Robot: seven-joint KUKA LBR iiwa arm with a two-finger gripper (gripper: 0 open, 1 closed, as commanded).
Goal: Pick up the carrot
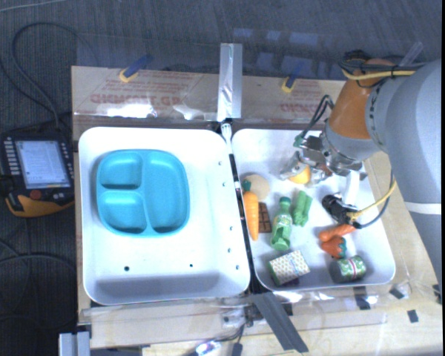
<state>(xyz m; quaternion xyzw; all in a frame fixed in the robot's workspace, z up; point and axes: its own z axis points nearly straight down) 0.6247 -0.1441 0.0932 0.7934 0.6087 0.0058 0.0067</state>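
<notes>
The carrot (251, 212) is orange with a green top. It lies lengthwise against the left wall of the right bin (382, 254), tip toward the front. My gripper (311, 162) hangs low over the back of the same bin, up and to the right of the carrot and well apart from it. A small yellow item (300, 175) lies right under the gripper. The wrist's metal parts hide how the gripper stands.
A beige lump (257, 186), brown bar (265, 217), green bottle (282, 227) and green vegetable (302, 206) crowd the carrot's right side. A checkered box (289, 265), green can (348, 268) and orange-red toy (334, 237) sit at the front. The left bin (119, 273) holds a blue divided plate (142, 191).
</notes>
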